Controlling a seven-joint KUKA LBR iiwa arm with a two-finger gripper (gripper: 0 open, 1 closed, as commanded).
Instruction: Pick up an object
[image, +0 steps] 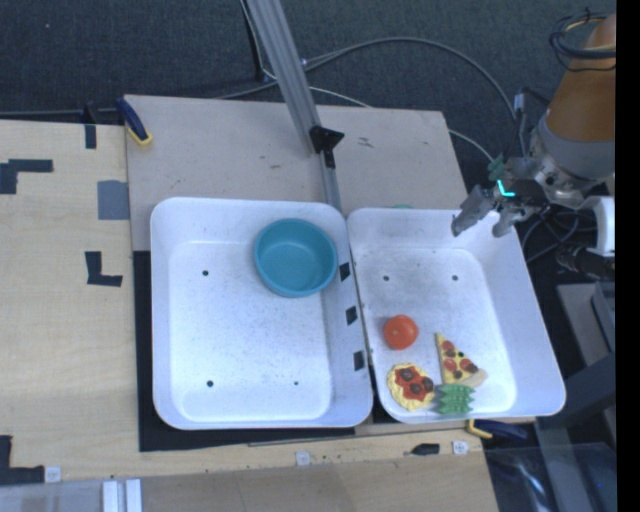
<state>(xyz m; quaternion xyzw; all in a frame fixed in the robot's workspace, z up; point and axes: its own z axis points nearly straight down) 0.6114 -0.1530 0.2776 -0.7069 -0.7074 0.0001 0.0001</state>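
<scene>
Dark carpet surrounds the pale tabletop (230, 130), where two white bins sit side by side. Nothing is picked yet, and the likeliest targets lie in the right bin (520, 300), bunched toward its five o'clock corner: a small red ball (401, 331) nearest the middle, below it a round toy pizza (411, 384), beside that a pizza slice (458, 362), and a bit of green leafy toy (455, 402) touching both at the front rim. Up at that bin's one o'clock corner hangs the pincer (484, 215), its two dark fingers spread apart with nothing between them, well apart from the toys. I'd judge this to be the approach step. The next move calls for swinging toward six o'clock and coming down over one piece; the ball stands a little clear of the rest, so it looks the easier grab. Further out, the left bin (180, 330) holds a blue bowl (295, 256) near its twelve o'clock edge.
</scene>
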